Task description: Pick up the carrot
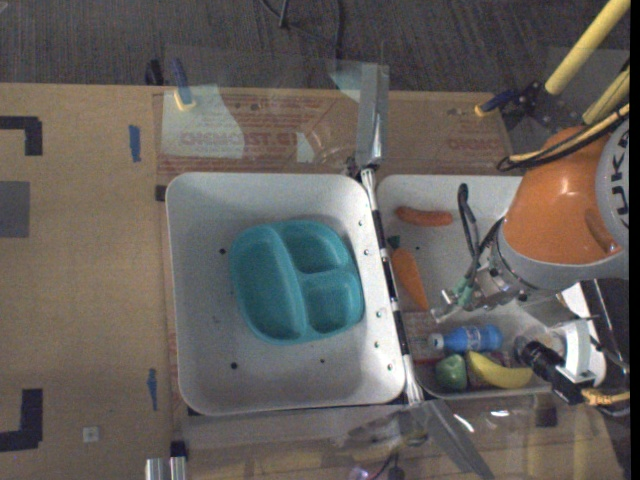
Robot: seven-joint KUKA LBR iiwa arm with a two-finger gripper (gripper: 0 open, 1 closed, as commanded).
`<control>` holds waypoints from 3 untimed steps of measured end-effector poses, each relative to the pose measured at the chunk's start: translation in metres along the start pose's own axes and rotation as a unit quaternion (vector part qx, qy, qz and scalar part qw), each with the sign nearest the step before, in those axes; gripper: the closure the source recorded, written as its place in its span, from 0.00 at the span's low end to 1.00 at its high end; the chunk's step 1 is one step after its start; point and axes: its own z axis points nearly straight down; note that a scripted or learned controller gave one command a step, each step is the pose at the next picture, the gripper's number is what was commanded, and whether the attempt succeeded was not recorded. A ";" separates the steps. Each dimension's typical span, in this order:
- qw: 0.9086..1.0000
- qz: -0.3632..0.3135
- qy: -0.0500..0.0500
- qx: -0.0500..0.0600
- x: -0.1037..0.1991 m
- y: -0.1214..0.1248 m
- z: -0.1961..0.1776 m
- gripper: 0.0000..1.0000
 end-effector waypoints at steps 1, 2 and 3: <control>0.964 0.266 -0.001 -0.001 -0.002 -0.001 -0.013 1.00; 0.889 0.457 -0.001 0.000 -0.008 -0.003 -0.034 1.00; 0.961 0.277 0.000 0.000 0.018 0.006 -0.049 1.00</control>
